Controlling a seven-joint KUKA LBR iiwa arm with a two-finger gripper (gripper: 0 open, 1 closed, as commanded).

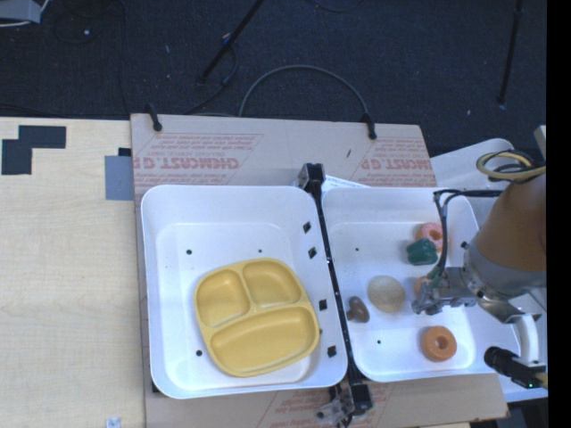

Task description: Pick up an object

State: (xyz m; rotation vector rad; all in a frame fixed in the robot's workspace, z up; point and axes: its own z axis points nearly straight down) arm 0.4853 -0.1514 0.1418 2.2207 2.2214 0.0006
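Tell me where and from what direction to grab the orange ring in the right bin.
Grip the orange ring across its band, one finger in the centre hole and one outside, coming straight down. It lies flat with its hole facing up, apart from the other items, so the pincer probably has room on every side.

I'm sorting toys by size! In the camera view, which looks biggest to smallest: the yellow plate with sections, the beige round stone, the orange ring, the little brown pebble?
1. Yellow divided plastic plate
2. Beige round stone and orange ring: look alike
3. Small brown pebble
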